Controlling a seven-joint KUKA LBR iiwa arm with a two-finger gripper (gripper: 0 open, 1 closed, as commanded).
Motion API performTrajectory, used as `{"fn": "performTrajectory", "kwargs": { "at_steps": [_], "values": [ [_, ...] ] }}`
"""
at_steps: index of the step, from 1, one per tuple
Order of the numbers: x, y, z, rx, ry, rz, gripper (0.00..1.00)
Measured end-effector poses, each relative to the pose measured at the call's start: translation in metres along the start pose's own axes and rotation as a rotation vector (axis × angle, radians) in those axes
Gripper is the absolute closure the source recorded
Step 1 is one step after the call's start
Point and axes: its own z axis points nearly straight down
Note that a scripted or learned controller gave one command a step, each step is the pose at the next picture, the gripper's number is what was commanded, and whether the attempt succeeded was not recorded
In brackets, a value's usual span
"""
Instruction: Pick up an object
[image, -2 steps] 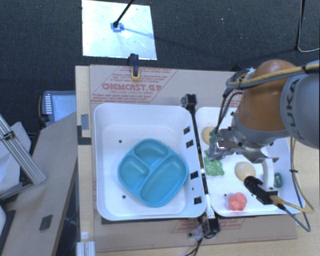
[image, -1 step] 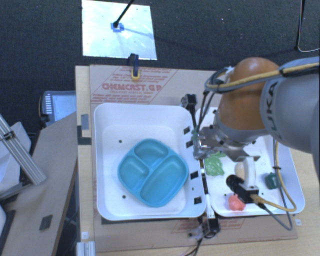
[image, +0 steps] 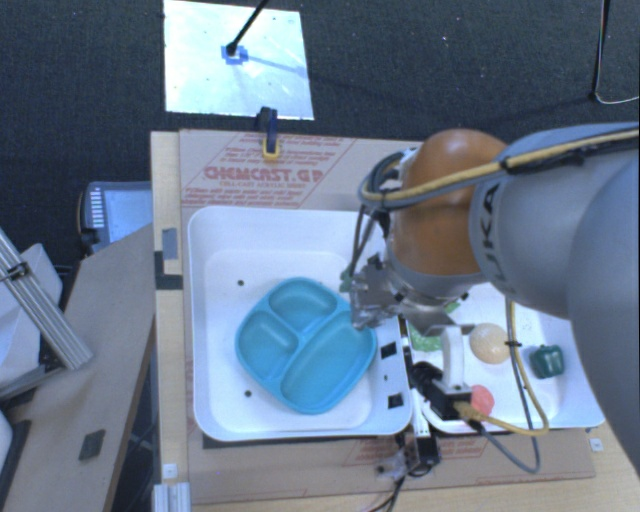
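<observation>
A blue divided plate lies flat in the left white bin, toward its front right. My gripper hangs at the plate's right rim, close to the wall between the bins, with the arm's orange band and wrist above it covering much of it. In the right bin lie a beige egg-shaped thing, a dark green block, a small red-pink thing and a green scrap partly under the wrist.
A cardboard sheet with red print lies behind the bins, with a yellow and black clamp on its edge. Cables trail from the arm over the right bin's front. A wooden bench surface and a metal rail lie at the left.
</observation>
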Motion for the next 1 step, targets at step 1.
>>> {"fn": "performTrajectory", "kwargs": {
  "at_steps": [1],
  "values": [
    [-0.0016,0.0003,-0.0004,-0.001,0.000,0.003,0.00]
  ]
}}
